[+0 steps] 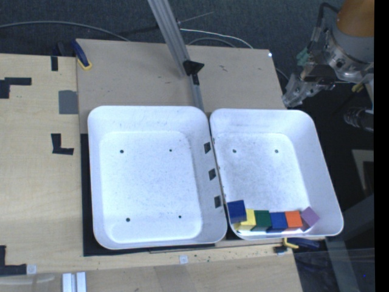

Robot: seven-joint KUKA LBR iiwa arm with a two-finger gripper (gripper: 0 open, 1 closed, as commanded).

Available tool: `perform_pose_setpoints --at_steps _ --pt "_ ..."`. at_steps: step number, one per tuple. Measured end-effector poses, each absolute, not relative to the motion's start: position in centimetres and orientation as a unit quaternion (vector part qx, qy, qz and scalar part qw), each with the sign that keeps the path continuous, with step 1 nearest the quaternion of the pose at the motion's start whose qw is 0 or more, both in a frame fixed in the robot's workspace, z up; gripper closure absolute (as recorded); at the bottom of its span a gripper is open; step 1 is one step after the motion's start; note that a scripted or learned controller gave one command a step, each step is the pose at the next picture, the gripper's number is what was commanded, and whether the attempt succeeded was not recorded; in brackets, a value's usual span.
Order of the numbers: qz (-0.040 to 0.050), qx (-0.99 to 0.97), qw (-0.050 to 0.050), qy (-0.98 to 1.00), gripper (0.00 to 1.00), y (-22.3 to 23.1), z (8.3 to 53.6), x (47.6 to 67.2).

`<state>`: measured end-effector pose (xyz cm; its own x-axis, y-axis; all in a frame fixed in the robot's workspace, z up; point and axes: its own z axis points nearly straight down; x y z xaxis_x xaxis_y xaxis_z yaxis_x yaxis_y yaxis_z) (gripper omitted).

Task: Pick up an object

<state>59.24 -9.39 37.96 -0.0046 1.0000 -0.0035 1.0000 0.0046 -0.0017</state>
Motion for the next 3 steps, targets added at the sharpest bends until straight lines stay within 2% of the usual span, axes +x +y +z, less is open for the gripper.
perform_pose_setpoints --at_steps 1,2,3 --pt "-0.0034 0.709 -0.002 0.705 1.00 -16.2 32.2 58.7" --pt "-0.0009 0.707 0.000 0.707 0.00 -15.8 32.6 58.8" --pt "-0.0010 0.704 -0.003 0.710 0.00 -4.3 27.0 58.8"
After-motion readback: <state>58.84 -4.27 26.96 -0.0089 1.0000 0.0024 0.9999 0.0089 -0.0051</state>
